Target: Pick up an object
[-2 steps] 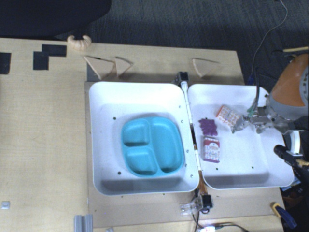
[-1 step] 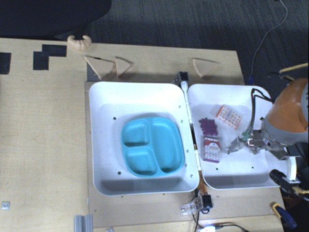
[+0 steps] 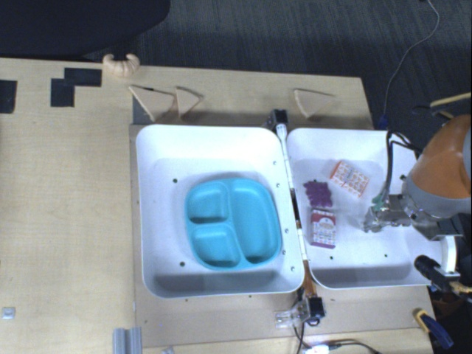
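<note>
Red-and-white packet (image 3: 323, 228): the nearest of three loose objects, it lay flat on the floor of the right bin (image 3: 361, 276), close to the divider between the bins. The gripper (image 3: 374, 220) stood just to the right of the packet, low over the same bin floor and apart from all three objects; nothing was seen held in it, and whether it was released or clenched could not be told at this resolution. The arm (image 3: 436, 198) entered from the right edge, grey at the wrist, with the orange band (image 3: 448, 157) above it. A thin black cable (image 3: 389, 161) looped from the arm across the right bin's far right corner.

Just beyond the packet lay a small purple object (image 3: 318, 192), nearly touching the packet's far edge. Farther back and slightly to the right lay an orange-patterned card (image 3: 349, 178), tilted, apart from the purple object.

The left bin (image 3: 151, 198) held a blue divided plate (image 3: 234, 223) with three compartments, resting near the middle of its floor. Both bins sat side by side on the pale wooden bench (image 3: 66, 220). At the far side of the bins, triangular wooden brackets (image 3: 184, 100) stood on the bench, and beyond the bench edge lay dark carpet (image 3: 295, 21).
</note>
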Robot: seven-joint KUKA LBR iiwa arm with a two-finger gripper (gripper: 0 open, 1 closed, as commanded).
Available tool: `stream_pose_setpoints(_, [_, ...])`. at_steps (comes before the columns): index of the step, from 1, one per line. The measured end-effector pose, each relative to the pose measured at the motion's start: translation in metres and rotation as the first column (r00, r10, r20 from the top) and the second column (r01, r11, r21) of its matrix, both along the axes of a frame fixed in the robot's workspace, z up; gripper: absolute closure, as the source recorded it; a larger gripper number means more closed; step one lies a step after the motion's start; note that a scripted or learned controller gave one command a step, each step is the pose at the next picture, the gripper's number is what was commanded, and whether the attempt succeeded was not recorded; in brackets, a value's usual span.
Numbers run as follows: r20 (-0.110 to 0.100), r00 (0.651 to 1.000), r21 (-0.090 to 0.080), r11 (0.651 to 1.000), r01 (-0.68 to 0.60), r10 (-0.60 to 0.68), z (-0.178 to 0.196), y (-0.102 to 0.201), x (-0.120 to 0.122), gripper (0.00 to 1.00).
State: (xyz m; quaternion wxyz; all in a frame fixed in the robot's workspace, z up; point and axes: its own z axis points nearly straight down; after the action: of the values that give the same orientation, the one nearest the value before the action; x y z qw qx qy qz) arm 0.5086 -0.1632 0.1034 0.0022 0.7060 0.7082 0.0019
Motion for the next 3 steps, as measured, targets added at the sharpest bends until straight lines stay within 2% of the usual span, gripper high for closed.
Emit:
stream_pose_setpoints(1, [0.000, 1.000, 0.000, 1.000, 0.000, 0.000, 0.000, 0.000, 0.000, 0.00])
stream_pose_setpoints(2, [-0.002, 1.000, -0.002, 1.000, 0.001, -0.001, -0.008, 0.051, -0.021, 0.00])
stream_pose_setpoints(3, [0.000, 1.000, 0.000, 1.000, -0.002, 0.002, 0.002, 0.052, -0.020, 1.00])
